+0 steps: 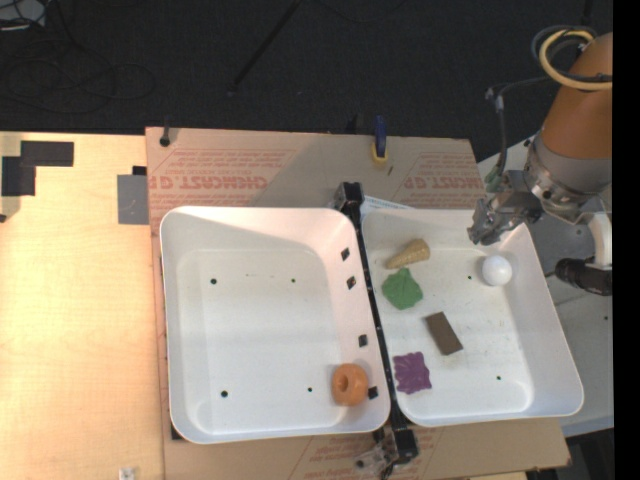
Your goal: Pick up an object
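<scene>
Nearest the lens, well down and left of the claw (491,222): orange ring (350,384), tucked in the near corner of the left bin (190,318). Just across the divider from it, purple lump (411,372) in the right bin (560,368). Closer in toward the claw, brown block (443,333), then green lump (402,289) and tan cone (408,254), all off to its left. Right beneath and a shade to the side: white ball (496,270), nearest of the lot, apart from the claw and lying free on the bin floor.

Hangs above the far right corner of the right bin, carrying nothing visible. Cannot tell whether released or clenched; too dark and small to read.

Looks like the approach step, no grasp made yet. Likely calls next for lining up over one piece, the ball being closest, then dropping straight down and closing. Round and smooth, so probably prone to rolling or squirting out unless centred well; bin wall close by, so little room on that side.
</scene>
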Robot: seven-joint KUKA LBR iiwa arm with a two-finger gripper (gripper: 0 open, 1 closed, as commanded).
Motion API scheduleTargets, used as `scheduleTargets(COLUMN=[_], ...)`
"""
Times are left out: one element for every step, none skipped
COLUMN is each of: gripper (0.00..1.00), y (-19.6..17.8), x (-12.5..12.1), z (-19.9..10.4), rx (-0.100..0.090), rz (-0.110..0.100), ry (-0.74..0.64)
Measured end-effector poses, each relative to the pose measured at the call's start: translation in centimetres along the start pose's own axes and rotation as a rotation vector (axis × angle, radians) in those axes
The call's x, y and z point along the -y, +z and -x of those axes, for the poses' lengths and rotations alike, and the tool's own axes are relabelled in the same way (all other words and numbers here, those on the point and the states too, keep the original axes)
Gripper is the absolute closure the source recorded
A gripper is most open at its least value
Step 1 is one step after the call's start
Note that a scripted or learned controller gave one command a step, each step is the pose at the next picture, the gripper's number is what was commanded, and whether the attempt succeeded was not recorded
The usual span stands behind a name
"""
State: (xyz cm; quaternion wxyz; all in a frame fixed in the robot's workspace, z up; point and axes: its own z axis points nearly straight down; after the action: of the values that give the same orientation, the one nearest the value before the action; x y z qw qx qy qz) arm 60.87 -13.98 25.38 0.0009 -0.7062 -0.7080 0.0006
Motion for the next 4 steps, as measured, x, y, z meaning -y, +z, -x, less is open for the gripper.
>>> scheduleTargets(gripper=[1.0,1.0,1.0,1.0], y=[10.1,16.0,14.7,13.8], x=[5.2,11.5,11.2,11.2], z=[1.4,3.0,3.3,3.4], rx=[-0.003,-0.003,-0.001,-0.001], rz=[-0.012,-0.009,-0.003,-0.004], ry=[0.004,0.005,0.011,0.016])
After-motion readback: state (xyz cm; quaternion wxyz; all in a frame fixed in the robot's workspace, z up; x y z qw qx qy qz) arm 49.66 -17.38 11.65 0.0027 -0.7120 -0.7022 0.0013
